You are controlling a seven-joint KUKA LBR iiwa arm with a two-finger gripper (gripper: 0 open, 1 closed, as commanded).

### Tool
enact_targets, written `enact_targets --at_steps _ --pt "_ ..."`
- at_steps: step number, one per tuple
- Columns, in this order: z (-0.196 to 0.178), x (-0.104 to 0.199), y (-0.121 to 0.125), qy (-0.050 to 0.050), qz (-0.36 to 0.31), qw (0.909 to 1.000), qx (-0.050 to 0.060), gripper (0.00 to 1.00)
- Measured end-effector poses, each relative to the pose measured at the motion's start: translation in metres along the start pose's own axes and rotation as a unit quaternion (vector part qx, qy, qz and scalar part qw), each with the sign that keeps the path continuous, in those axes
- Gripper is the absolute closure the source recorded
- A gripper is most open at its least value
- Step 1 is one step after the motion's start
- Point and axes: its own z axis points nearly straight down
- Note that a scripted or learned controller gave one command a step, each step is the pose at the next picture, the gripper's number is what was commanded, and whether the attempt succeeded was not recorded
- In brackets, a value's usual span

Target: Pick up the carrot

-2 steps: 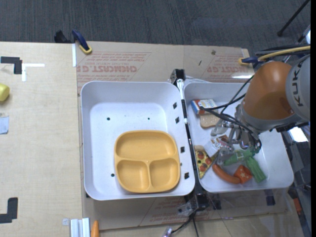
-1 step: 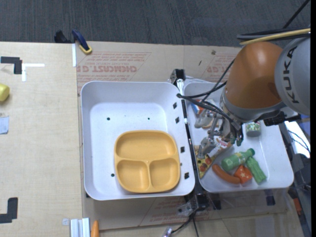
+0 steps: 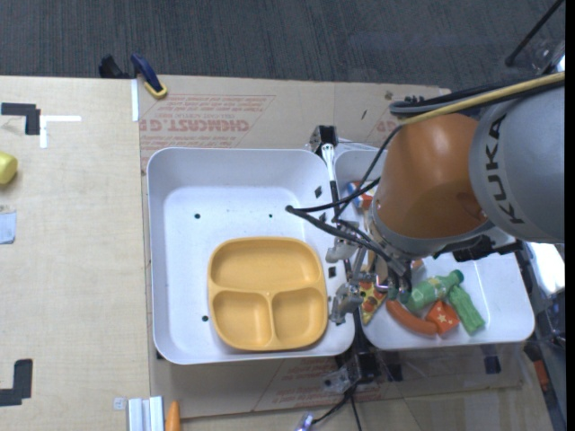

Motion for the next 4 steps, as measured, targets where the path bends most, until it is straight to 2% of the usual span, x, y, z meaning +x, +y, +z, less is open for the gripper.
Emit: enact_targets --at_steps 1,2,3,4 --pt "0.000 -0.009 0.001 0.000 0.085 0.9964 0.001 0.00" --pt "0.052 -0.044 0.059 0.000 0.188 0.9822 0.001 0.00" --pt "-0.129 -0.030 0.036 -0.002 0.137 0.9906 0.000 0.00" --pt "0.042 0.005 0.069 0.001 0.144 0.9896 0.001 0.00"
